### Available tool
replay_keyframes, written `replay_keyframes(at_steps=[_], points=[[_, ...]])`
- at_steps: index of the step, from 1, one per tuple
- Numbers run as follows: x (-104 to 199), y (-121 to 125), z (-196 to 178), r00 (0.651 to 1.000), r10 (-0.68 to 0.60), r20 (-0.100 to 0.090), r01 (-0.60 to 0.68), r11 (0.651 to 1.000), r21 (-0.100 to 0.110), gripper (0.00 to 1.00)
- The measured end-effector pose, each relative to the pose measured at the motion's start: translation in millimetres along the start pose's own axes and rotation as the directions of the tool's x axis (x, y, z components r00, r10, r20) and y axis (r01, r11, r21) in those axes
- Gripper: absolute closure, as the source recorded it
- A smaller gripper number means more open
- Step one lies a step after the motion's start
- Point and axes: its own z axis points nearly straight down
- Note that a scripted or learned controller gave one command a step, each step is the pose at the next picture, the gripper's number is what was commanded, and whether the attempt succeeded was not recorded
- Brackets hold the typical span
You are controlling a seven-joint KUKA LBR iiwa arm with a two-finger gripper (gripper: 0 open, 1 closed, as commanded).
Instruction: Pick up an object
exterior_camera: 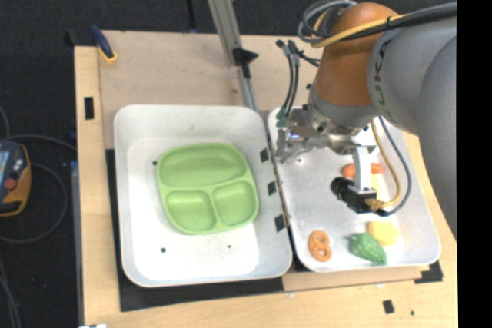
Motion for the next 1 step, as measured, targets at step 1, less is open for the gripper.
replay_keyframes(at_steps=[1], points=[[49.4,18.4,7.0,1.0,0.0,0.0,0.0,1.0,0.0,1.0]])
